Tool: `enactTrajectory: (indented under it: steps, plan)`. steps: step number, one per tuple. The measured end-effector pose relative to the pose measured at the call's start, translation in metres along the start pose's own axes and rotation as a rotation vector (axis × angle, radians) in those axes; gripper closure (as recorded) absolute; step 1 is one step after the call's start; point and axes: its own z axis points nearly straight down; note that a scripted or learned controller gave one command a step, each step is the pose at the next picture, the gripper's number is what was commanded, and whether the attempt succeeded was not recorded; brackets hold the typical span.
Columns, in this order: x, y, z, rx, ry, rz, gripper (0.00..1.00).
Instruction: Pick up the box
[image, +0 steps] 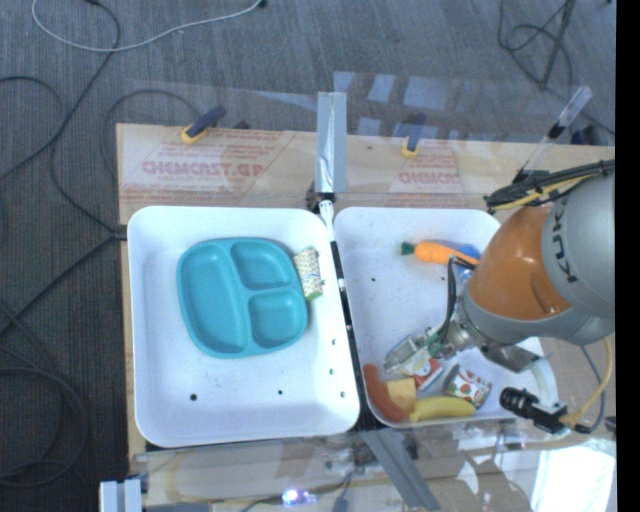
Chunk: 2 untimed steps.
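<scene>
Working the end effector (418, 350) down into a crowded pile, I take the banana (442, 408) as my landmark and place everything from it. The box (468, 386) lies just above the banana's arm-side end, touching it or very nearly, in the bin (400, 215) that also holds the banana. The end effector sits above the banana's other end, just beside the box but not over it. A red-and-white piece (430, 374) lies between it and the banana. From this slant I cannot tell whether the end effector is released or clenched, and I see nothing held in it.

As I judge it, doing this step well means moving across toward the arm (520, 280) until I am centred over the box, then coming straight down. Descending where I am now would more likely catch the red-and-white piece or the pale block (402, 390) above the banana's far end. The banana hems the box in from below, so I would close across the box's narrow width, clear of the banana.

The box looks to lie flat, printed face up. Its long axis seems to run slantwise, from the end effector's side down toward the banana's arm-side tip. It is small here, so I hold that loosely.
</scene>
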Motion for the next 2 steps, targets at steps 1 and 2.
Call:
enactTrajectory:
  steps: [1,2]
  plan:
    - [-0.003,0.002,-0.009,-0.007,-0.007,0.002,1.00]
    - [-0.021,0.021,0.001,0.005,0.004,0.123,1.00]
